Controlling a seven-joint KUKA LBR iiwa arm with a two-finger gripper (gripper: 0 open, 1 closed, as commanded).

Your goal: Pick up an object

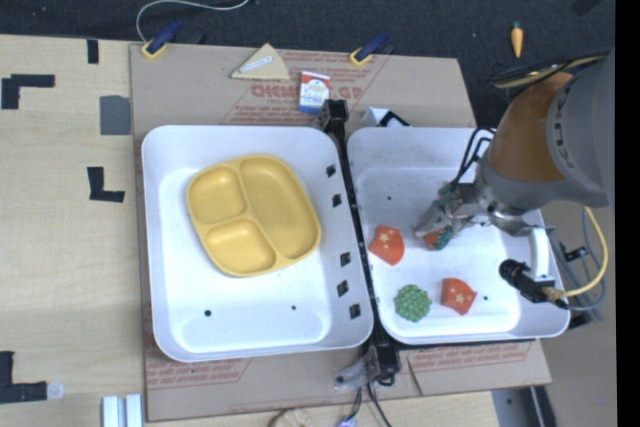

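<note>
Reaching in from the right, the gripper (438, 227) sat low in the right bin (400, 155), its tips around a small reddish-green object (436, 239); you could not tell whether it was gripped or only touched. I judged a lift could leave it behind, since little of it showed between the tips. Other candidates lay near: a red piece (387, 245), a green ball (411, 302) and another red piece (457, 295). The yellow tray (252, 213) sat in the left bin (165, 215). The arm (bulky, grey) hid the wrist
</note>
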